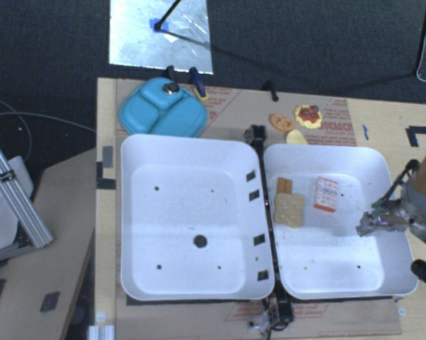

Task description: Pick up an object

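At the far left corner of the counter (223, 101) lies a blue sectioned tray (163, 111), outside the bins. The left bin (140, 152) comes next; a small dark disc (200, 241) rests on its floor, nearer the front edge. Along the counter's far edge, past the divide between the bins, sit three small toy food pieces (297, 121), also outside the bins.

The right bin (377, 279) holds the likely targets, grouped toward its left wall: a tan spongy block (289, 209), a small orange-brown piece (284, 185) touching its far side, and just to the right a white card with red print (327, 194).

The pincer (371, 223) hangs low over the right side of that bin, apart from all three pieces. Nothing is seen between its tips, and whether they are spread or closed I cannot tell.

By my reading, the pick is not yet done: every object lies on the bin floor, and approach, grip and lift all remain.
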`<control>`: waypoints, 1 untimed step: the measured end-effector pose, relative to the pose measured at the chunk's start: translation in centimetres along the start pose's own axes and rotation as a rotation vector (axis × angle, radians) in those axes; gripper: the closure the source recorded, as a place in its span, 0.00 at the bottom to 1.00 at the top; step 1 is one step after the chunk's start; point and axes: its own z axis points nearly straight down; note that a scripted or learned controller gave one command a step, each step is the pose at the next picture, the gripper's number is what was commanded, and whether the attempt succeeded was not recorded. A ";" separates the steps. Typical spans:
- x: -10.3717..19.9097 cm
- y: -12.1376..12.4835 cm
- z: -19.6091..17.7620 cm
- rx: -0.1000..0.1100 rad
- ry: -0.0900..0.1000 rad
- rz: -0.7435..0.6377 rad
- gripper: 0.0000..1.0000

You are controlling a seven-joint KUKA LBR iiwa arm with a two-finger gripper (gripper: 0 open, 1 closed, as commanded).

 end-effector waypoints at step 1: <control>0.1 -2.8 1.4 0.002 0.002 -0.003 1.00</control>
